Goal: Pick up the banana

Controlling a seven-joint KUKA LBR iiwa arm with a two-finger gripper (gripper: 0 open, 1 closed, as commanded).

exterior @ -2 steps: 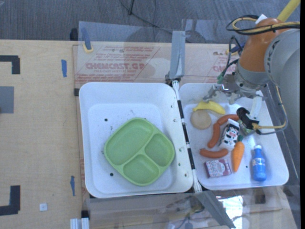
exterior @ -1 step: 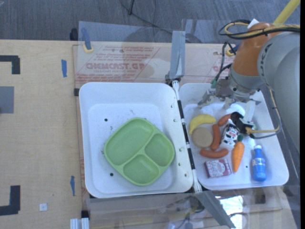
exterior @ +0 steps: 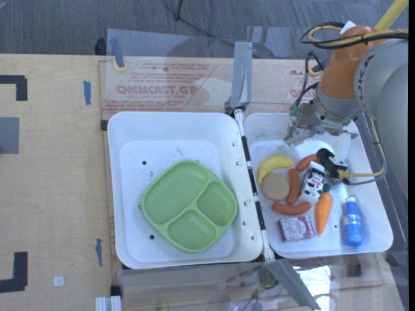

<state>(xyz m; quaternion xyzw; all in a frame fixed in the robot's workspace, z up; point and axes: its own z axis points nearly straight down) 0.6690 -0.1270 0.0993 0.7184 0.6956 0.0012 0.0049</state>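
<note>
Looking down, a wooden bench (exterior: 52, 173) is seen with grey carpet beyond and two white bins. The left bin (exterior: 130, 135) holds a green divided plate (exterior: 189, 205). The banana (exterior: 275, 166) is tucked at the right bin's (exterior: 376, 238) left side, touching a round brown patty (exterior: 275, 186), with sausages (exterior: 295, 185), a carrot (exterior: 323, 212) and a blue bottle (exterior: 352, 221) crowded nearby. The gripper (exterior: 299, 133) hangs just above-right; jaws maybe apart, can't tell really.
</note>
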